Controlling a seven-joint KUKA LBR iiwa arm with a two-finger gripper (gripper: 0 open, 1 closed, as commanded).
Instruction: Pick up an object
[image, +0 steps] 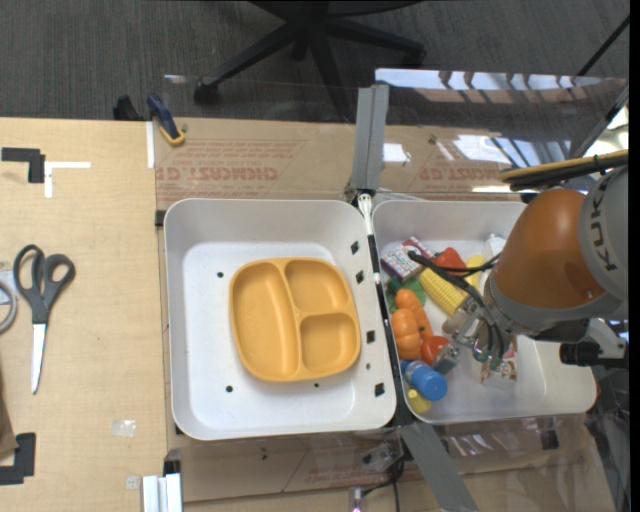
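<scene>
Readable writing: the letters "KU" appear on the grey arm (600, 245) at the right edge. Mirrored red print runs along the brown cardboard (250, 170) behind the bins; it cannot be read with certainty.

Count: two white bins. The left bin (190, 330) holds one yellow divided plate (295, 318) with three compartments. The right bin (560, 385) holds a pile of small toys: one corn cob (443, 288), one orange pumpkin-like piece (408, 330), one blue cylinder (430, 382), one red piece (450, 258), and one printed packet (400, 262). Other pieces are too cluttered to count.

The gripper (470, 340) is low inside the right bin, just beside the pile of toys. Whether the fingers are apart or together cannot be told.

One pair of scissors (40, 300) lies on the wooden table (90, 400), well apart from the bins. A clamp (165, 118) sits at the table's rear edge. Dark carpet and an office chair base (310, 45) lie beyond.
</scene>
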